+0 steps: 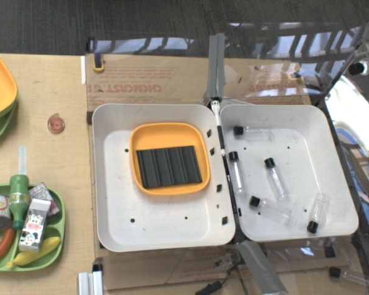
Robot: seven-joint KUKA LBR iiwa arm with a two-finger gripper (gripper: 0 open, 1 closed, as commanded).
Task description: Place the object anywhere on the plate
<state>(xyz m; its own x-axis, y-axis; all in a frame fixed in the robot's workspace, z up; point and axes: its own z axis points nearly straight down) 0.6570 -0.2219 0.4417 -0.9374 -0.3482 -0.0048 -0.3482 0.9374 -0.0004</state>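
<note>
Dark ribbed rectangular block [170, 167] lies flat on orange plate [141, 137], long axis across left bin [111, 220]; gripper state: cannot tell.

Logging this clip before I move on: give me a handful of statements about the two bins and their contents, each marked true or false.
1. The orange plate sits in the left bin. True.
2. A dark ridged block lies on the plate. True.
3. The clear tubes lie on the plate. False: they are scattered in the right bin.
4. The tubes have black caps. True.
5. The green tray of toy food is inside the right bin. False: it rests on the wooden bench left of both bins.
</note>
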